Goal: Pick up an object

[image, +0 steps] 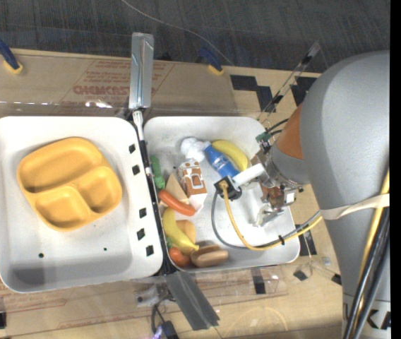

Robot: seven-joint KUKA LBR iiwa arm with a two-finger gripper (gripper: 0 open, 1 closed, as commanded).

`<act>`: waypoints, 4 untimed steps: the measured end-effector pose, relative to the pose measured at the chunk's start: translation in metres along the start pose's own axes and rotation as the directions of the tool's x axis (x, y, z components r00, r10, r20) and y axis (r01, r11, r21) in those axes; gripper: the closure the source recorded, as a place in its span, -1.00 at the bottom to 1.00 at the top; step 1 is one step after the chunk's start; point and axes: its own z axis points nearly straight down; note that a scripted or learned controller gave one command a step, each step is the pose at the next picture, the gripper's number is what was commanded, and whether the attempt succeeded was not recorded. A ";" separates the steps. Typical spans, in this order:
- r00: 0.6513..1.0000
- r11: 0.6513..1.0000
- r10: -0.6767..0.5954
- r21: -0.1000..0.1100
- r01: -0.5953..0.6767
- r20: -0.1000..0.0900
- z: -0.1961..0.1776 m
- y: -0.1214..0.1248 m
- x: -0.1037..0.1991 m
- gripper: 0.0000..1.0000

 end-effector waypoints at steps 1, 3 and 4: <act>1.000 1.000 -0.002 -0.003 0.002 -0.008 -0.031 -0.048 0.058 -1.00; 1.000 1.000 -0.008 -0.003 0.008 -0.004 -0.001 -0.030 0.102 1.00; 1.000 1.000 0.000 -0.005 0.000 -0.010 -0.068 -0.015 0.054 1.00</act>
